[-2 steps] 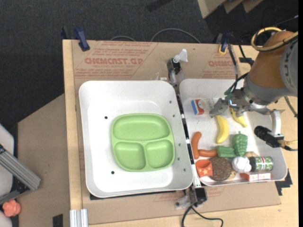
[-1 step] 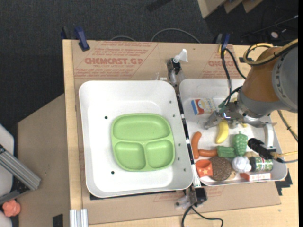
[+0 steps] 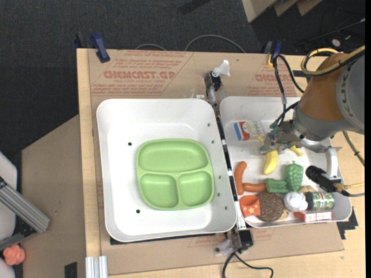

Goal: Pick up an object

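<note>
A pale green tray sits in a white bin; beside it, a yellow banana, orange-red sausages, perhaps a brown patty.

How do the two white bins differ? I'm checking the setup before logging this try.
The left bin is the larger and bears one thing, a green divided tray. The right bin is narrower and crowded with small toy foods, among them a yellow banana and an orange hot dog. The arm reaches over the right bin, not the left. Both are shallow, white and round-cornered, standing side by side on the bench.
</note>
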You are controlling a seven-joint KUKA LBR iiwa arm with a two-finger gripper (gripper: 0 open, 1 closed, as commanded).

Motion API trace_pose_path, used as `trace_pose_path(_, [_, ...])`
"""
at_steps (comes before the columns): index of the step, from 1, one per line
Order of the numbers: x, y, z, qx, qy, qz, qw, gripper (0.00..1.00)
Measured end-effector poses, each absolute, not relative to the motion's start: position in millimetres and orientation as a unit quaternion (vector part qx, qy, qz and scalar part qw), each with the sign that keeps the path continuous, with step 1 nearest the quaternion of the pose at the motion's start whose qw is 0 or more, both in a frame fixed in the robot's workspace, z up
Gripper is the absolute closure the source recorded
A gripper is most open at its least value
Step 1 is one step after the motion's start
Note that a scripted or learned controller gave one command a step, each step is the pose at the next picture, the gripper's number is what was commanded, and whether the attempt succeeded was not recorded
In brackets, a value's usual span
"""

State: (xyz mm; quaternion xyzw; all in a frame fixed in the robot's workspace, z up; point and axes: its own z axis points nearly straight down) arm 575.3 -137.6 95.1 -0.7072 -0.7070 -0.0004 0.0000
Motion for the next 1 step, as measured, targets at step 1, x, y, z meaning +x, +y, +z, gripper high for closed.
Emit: trace_pose_path(1, [592.9,-70.0,191.0,-0.704,-0.710,-0.0040,-0.003,1.00])
